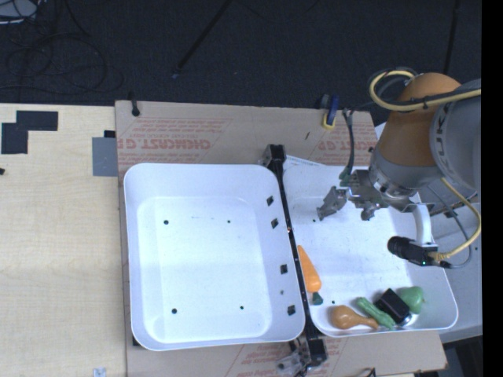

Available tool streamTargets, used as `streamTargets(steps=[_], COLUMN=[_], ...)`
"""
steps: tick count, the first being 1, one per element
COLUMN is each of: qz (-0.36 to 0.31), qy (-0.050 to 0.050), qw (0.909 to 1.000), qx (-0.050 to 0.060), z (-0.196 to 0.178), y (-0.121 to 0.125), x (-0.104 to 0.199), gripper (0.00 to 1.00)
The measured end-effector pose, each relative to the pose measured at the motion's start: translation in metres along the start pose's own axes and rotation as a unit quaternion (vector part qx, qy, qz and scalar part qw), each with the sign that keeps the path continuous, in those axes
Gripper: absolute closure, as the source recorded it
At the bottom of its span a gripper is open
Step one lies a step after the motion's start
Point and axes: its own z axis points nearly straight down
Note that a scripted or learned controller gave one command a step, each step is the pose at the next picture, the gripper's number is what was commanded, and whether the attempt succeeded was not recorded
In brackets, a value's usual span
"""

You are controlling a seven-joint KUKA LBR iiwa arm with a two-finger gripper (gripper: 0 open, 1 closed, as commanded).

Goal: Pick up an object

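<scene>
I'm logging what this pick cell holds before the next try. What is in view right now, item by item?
left bin: 1, white, left on the bench
right bin: 1, white, beside it on the right
carrot-like piece: 1, orange, right bin's left wall
tan piece: 1, right bin's front edge
green pieces: 2, right bin's front right corner
black piece: 1, between the green ones
gripper: 1, grey, above right bin, holding nothing
</scene>
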Motion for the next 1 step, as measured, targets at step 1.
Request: streamTargets(steps=[1], qz=[-0.006], qy=[0.001], qw=[1.0000], qx=[-0.006], z=[-0.0253], y=[0.0487], x=[0.0427], gripper=[0.00])
